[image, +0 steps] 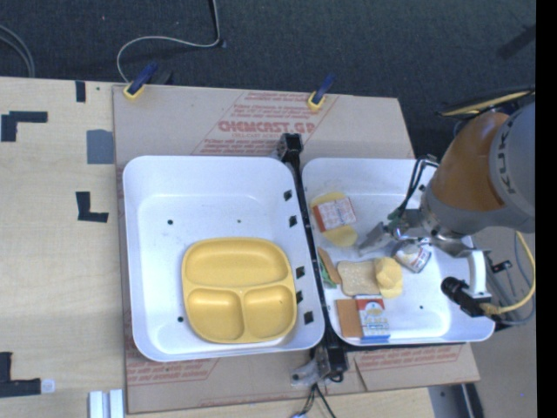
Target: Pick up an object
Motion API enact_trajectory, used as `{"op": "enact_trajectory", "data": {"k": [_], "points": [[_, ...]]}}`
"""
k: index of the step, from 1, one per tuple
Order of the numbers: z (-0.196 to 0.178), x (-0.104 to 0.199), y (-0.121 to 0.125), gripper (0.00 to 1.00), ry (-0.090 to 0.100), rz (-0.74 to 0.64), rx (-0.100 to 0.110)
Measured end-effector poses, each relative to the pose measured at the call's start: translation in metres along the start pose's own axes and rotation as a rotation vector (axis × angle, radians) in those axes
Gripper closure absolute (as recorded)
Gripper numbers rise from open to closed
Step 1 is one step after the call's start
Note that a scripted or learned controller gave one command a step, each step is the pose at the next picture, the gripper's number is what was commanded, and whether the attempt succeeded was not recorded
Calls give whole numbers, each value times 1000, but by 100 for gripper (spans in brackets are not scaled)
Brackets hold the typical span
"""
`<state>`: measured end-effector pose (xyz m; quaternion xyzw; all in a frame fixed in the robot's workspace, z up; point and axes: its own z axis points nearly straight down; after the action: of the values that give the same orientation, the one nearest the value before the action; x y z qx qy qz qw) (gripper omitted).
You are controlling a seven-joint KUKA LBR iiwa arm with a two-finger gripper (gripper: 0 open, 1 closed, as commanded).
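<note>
- Camera view, slanted down on the counter: two shallow white bins side by side on a cardboard sheet with red print.
- Cardboard is held at its far edge by two clamps: left clamp and right clamp, both yellow and blue.
- Left bin: one yellow divided tray, three compartments, lying flat toward the near side.
- Right bin: all the small items, clustered in its left and middle part.
- Yellow packet with red-white label sits near the divider, far side of the cluster.
- Tan bread-like slice lies flat mid-bin; a yellow lump touches its right edge.
- Orange box with a red, white and blue label at the near edge, just below the slice.
- Thin green-brown piece lies against the divider, left of the slice.
- Small can-like object with silvery end sits just right of the yellow lump, right under the wrist.
- Arm comes in from the right, orange band over the right bin's right side.
- Pincer is low over the bin middle, pointing left, between the packet and the slice.
- Pincer state: cannot tell — tips blur into clutter; nothing visibly pinched.
- Black cable loops across the dark floor beyond the counter.
</note>
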<state>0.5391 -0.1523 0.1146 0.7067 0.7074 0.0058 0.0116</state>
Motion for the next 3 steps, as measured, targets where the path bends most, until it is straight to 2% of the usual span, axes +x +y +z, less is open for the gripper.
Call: {"op": "enact_trajectory", "data": {"k": [1,2,3], "points": [[6,-5,-8,0,0,-3,-2],[-101,-42,7,0,2,1,12],[31,-13,-8,0,7,2,18]]}}
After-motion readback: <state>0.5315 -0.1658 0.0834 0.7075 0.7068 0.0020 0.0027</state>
